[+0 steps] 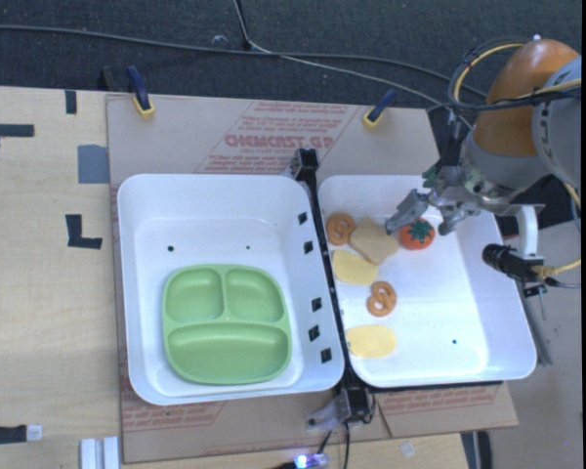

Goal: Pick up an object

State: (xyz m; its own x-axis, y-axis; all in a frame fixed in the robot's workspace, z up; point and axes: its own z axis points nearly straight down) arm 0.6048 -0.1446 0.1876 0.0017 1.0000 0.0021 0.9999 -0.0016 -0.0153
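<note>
The right bin (469,355) holds several toy foods. A red tomato with a green top (417,234) lies near its back. Beside it sit a tan bread slice (372,241), a small orange pretzel (340,229), a pale yellow piece (355,267), a second orange pretzel (381,299) and a yellow oval piece (371,340). My gripper (427,212) hangs over the back of this bin, just above the tomato. Its fingers are spread, one on each side of the tomato, and nothing is held between them.
The left bin (137,198) holds a green divided plate (226,322). A black divider strip (317,262) runs between the bins. Cables cross the dark floor behind the bench, and blue-yellow clamps (137,91) pin the cardboard base.
</note>
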